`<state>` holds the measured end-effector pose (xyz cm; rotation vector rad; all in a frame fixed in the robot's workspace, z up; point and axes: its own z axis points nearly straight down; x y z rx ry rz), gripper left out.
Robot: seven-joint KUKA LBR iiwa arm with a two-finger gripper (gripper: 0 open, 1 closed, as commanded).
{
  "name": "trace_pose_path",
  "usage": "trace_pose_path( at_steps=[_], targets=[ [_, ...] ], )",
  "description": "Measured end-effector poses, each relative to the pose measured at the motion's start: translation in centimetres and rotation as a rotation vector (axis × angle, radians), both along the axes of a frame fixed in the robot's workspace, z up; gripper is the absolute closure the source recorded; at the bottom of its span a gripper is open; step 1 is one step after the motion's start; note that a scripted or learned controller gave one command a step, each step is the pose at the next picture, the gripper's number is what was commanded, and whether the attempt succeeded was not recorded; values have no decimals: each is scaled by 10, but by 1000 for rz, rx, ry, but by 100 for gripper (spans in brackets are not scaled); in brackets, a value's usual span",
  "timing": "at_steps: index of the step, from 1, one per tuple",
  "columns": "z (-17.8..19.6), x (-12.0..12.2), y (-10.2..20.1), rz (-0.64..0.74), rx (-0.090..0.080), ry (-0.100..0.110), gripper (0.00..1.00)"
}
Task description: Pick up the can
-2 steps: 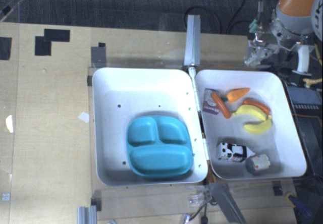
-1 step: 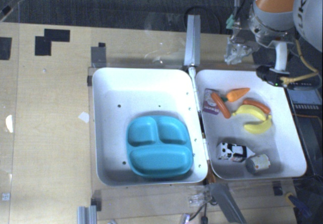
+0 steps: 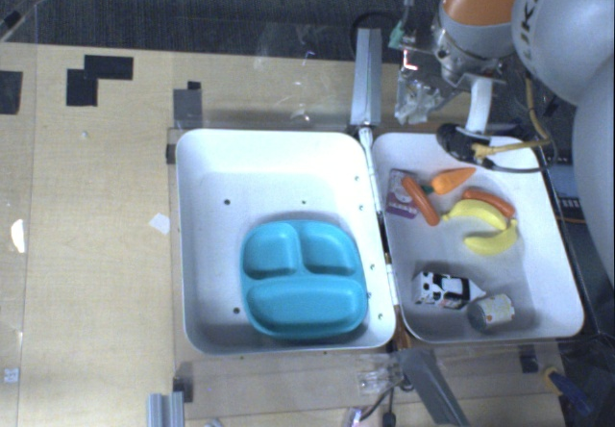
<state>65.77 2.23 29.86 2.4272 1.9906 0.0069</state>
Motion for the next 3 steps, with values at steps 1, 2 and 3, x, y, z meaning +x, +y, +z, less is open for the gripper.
trace_pose_path(
  at_steps=[1,2,3],
  targets=[
    [-13,-13,48,-264,2,1,100],
    [-30,3,78,-588,2,2,100],
    [-5,-19,161,-898,6,2,100]
  ],
)
